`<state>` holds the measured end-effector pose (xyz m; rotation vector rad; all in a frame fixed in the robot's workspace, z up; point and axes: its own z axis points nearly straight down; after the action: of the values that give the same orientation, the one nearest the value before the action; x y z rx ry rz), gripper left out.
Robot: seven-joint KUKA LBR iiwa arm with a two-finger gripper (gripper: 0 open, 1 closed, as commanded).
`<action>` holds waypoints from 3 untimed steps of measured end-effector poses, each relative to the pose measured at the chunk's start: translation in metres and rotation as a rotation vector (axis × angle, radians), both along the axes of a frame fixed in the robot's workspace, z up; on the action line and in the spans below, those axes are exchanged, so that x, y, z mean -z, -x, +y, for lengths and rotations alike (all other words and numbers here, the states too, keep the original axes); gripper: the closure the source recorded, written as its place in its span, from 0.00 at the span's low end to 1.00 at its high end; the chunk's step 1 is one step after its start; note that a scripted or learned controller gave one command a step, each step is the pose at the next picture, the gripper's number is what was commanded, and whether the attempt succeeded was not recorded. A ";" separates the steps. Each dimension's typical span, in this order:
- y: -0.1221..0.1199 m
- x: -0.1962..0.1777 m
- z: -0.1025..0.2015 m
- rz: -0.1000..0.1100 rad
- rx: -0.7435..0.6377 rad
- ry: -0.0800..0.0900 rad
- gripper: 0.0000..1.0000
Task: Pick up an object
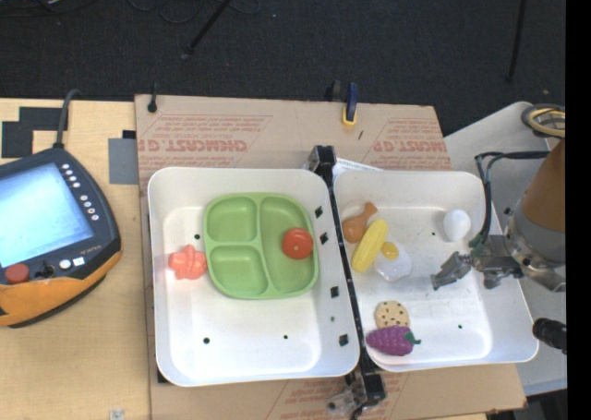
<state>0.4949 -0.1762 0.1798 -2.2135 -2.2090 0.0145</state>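
The gripper [452, 272] is seen low inside the right bin [471, 335], near its right side. Nothing is held between its fingers, and whether they are apart or together cannot be told. No toy has been picked up yet, so the reaching step is judged to be in hand. The closest toys are the white egg [456, 222], just above the gripper, and the fried egg [392, 261] beside the yellow corn [370, 243] to its left. Next, one toy must be chosen, and the gripper must be lowered over it and squeezed shut.
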 end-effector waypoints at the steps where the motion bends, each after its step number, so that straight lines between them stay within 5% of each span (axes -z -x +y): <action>1: -0.003 -0.007 0.000 -0.012 -0.002 0.002 0.00; 3: -0.003 0.094 0.013 -0.013 -0.004 0.002 0.00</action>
<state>0.4983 -0.1633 0.0856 -2.2158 -2.2211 0.0021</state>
